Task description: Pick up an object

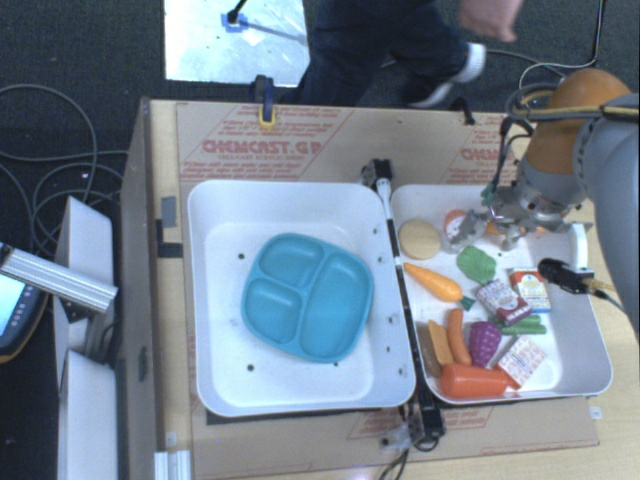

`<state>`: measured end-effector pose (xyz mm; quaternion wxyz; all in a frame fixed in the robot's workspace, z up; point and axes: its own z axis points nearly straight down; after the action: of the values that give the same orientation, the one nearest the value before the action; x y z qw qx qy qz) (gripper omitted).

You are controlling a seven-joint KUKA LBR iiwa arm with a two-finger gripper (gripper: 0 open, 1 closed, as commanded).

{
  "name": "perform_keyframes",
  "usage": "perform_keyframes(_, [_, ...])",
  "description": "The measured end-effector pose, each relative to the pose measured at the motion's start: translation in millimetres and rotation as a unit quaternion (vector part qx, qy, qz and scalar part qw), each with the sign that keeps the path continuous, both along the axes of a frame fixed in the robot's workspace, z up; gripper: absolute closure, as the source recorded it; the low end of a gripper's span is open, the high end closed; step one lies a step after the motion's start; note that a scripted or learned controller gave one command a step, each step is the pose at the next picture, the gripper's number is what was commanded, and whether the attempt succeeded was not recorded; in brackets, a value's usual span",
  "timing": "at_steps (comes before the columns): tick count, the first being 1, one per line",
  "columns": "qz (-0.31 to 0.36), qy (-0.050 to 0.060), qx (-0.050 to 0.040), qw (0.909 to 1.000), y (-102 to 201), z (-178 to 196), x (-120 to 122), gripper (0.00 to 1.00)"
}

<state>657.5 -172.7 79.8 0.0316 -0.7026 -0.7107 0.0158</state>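
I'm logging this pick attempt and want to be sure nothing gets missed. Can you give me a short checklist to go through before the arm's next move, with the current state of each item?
1. Gripper above the right bin: ok, it is over the bin's far end.
2. Object between the fingers: cannot tell, the fingers are too small and blurred to read.
3. Pickable target close by: ok, the green toy and the round beige piece lie just below the gripper.
4. Crowding: not ok, the carrot, purple grapes and small packets sit packed together.
5. Left bin: ok, the blue divided plate lies flat in it.
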Motion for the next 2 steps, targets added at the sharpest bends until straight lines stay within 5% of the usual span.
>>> perform_keyframes(1, [-0.005, -0.033, -0.011, 0.9994, 70, 4, 11, 0.0])
perform_keyframes(2, [-0.005, -0.036, -0.0127, 0.9992, 23, 73, -22, 0.0])
